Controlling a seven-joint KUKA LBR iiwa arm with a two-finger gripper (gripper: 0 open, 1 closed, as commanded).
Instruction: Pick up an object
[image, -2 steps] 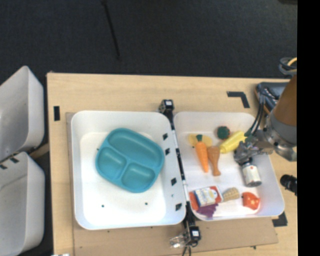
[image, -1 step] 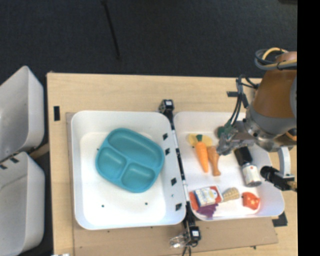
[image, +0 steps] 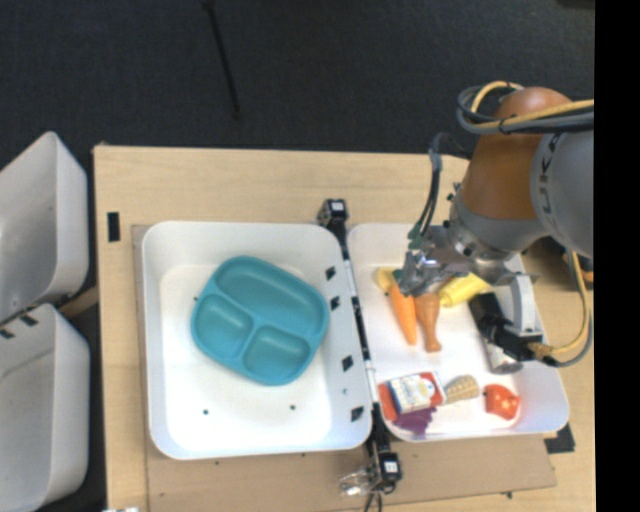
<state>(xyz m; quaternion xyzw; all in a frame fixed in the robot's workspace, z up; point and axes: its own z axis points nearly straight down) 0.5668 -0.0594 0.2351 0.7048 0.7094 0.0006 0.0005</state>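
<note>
Here, your gripper (image: 420, 272) sits low in the right bin (image: 545, 400), right at the top ends of two carrots (image: 415, 315). You cannot tell how wide it is open, or if it holds anything. The carrots are orange and long, lying side by side and pointing to about 5 o'clock. A yellow banana (image: 462, 290) lies just at their 2 o'clock. In the left bin (image: 160, 400) rests a blue tray (image: 260, 320). A small red tomato (image: 503, 401) sits at the carrots' 4 o'clock.

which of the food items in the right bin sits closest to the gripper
The bright orange carrot: its top end lies right under the gripper. The tomato and snack box sit far off at the bin's near edge.
</note>
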